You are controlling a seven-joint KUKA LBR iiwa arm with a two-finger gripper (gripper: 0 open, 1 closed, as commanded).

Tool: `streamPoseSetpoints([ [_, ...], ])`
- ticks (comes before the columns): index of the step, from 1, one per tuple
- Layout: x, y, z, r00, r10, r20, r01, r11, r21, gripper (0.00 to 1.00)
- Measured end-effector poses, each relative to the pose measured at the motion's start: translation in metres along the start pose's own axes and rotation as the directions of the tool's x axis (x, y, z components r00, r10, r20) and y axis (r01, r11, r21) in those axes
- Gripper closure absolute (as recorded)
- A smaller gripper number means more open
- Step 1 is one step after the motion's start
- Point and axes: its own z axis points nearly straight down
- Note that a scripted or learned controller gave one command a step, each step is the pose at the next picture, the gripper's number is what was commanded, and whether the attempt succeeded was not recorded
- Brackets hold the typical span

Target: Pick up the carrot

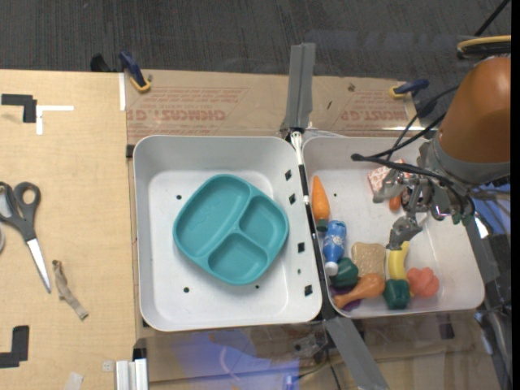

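Orange carrot [319, 198]; teal divided plate [231, 229]; white bins [146, 242]; blue-capped bottle [333, 244]; yellow banana [396, 262]; grey scissors [24, 226].
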Motion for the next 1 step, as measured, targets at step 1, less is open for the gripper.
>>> streamPoseSetpoints([
  [1, -0.0721, 0.0117, 0.0853, 0.975, 0.223, 0.002, -0.223, 0.975, 0.0, 0.0],
])
